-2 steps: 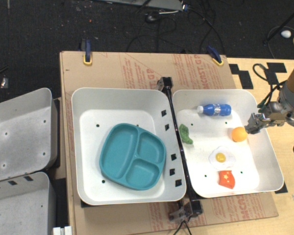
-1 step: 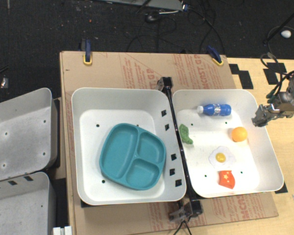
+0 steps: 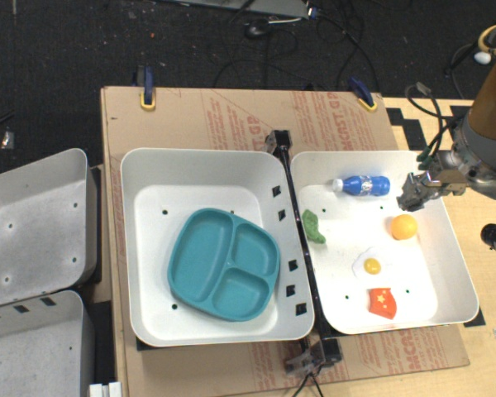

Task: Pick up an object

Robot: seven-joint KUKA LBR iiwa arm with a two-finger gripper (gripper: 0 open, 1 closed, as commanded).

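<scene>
Hovering, gripper (image 3: 417,190) state impossible to tell, at the right bin (image 3: 459,246)'s far edge near the orange ball (image 3: 404,227), seemingly approaching for a pick, needing descent onto it.

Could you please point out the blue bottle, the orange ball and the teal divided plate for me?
blue bottle (image 3: 366,186), camera view, on the middle of its blue body.
orange ball (image 3: 404,227), camera view, on its centre.
teal divided plate (image 3: 200,257), camera view, on the floor of its largest compartment.
</scene>
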